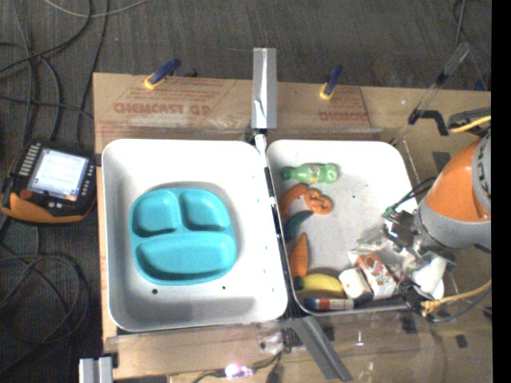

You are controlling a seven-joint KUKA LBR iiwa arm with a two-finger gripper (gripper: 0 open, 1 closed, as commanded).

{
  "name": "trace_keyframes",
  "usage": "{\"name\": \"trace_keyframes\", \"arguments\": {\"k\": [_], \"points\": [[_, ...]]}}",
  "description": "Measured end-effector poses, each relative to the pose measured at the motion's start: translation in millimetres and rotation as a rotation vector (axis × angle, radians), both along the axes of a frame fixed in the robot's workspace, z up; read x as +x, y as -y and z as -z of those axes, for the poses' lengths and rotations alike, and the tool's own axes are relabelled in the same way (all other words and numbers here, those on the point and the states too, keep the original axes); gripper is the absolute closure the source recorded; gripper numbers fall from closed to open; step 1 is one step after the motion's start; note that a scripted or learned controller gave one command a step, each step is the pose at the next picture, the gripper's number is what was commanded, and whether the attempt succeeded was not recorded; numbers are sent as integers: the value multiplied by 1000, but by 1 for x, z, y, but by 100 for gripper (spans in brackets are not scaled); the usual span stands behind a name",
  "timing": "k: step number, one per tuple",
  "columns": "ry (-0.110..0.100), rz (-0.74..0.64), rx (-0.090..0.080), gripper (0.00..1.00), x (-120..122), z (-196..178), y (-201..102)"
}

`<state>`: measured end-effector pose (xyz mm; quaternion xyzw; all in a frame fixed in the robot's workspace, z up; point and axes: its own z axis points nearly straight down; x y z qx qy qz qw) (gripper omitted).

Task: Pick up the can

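Arm (pixel 467 194): reaches in from the right, its far side cut off; wrist low over the right bin's near right corner.
Jaws (pixel 397 246): buried in clutter, so whether open or closed cannot be told.
Can (pixel 377 271): seemingly the crumpled white-and-red item at the right bin's (pixel 359 152) near right corner; hard to identify.
Other items: green bottle (pixel 313 172) by the far edge; banana (pixel 321 283) at the near edge.
Left bin (pixel 116 214): teal divided tray (pixel 184 235).

Bench (pixel 120 106) bearing two white bins (pixel 120 309)
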<state>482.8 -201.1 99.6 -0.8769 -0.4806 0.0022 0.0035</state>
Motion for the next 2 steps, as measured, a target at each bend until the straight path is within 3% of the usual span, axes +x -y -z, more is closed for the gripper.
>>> {"name": "trace_keyframes", "arguments": {"k": [1, 2], "points": [[0, -1, -2, 100, 0, -9, 0], [4, -72, -7, 100, 39, -126, -37]]}}
